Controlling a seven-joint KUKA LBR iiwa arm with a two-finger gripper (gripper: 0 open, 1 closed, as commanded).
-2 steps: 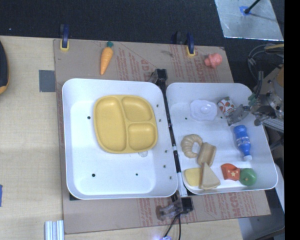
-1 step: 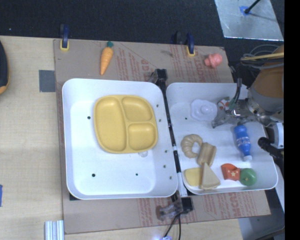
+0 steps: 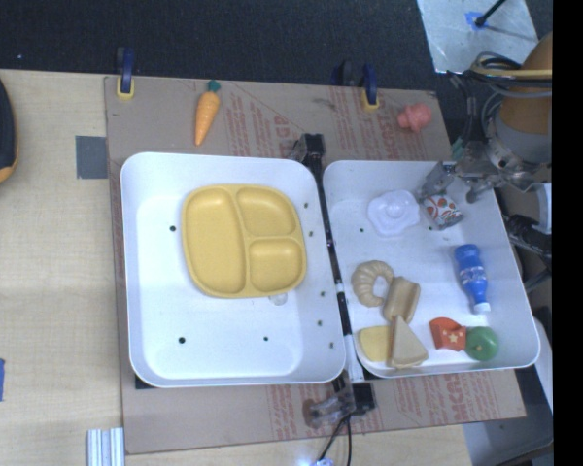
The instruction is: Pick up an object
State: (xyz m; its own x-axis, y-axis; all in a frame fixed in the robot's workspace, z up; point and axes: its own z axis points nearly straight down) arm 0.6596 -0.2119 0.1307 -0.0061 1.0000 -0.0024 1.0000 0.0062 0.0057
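Observation:
My gripper (image 3: pixel 459 186) hangs over the far right corner of the right bin (image 3: pixel 520 289), and its fingers stand open. A small red-and-white rounded object (image 3: pixel 442 212) lies in the bin just below the left fingertip, not held between the fingers. A clear white cup (image 3: pixel 393 211) sits to its left. Further forward lie a blue bottle (image 3: pixel 471 275), a tan pretzel (image 3: pixel 371 282), bread slices (image 3: pixel 400 304), a yellow cheese wedge (image 3: pixel 374 344), a red piece (image 3: pixel 447 334) and a green ball (image 3: pixel 482 344).
The left bin (image 3: pixel 151 289) holds a yellow divided plate (image 3: pixel 243 239). An orange carrot (image 3: pixel 206 113) and a pink object (image 3: pixel 415 116) lie on the board behind the bins. The arm and its cables crowd the right edge.

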